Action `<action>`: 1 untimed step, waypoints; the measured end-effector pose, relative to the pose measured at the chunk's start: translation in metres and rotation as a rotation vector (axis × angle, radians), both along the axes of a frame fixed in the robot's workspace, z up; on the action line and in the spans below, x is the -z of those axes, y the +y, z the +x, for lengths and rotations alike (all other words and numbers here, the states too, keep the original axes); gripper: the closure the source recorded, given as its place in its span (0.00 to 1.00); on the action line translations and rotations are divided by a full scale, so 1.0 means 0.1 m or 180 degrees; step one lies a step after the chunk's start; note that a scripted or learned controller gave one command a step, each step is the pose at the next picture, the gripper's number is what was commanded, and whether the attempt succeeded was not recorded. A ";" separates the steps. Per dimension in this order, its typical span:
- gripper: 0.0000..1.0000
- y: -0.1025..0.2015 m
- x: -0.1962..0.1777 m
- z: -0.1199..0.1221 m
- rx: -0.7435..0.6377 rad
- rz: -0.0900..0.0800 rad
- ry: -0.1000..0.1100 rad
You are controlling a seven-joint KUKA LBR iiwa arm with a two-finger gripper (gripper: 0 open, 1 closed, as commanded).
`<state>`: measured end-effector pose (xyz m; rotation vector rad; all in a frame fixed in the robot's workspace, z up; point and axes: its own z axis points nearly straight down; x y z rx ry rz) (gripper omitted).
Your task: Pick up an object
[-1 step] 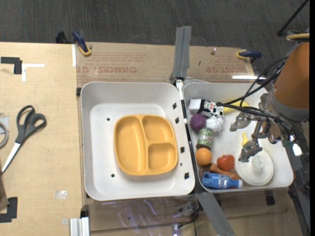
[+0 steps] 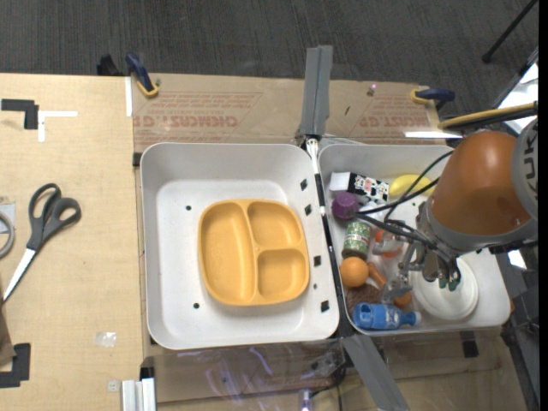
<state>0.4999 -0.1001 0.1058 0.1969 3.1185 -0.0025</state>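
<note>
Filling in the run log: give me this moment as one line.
arm: over right bin | hand: low among clutter near orange ball and blue bottle | grasp: unconfirmed | left bin: yellow divided tray

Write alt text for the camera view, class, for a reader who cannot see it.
The arm's end effector is low in the right bin, over small objects including an orange ball and a blue bottle. The left bin holds a yellow divided tray.

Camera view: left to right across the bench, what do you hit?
Scissors → left bin → orange tray → purple cup → yellow object → arm's orange band.
</note>
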 end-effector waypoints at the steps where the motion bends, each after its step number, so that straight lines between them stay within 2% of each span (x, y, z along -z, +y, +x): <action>1: 0.00 0.08 0.08 -0.04 0.0114 -0.0002 -0.0037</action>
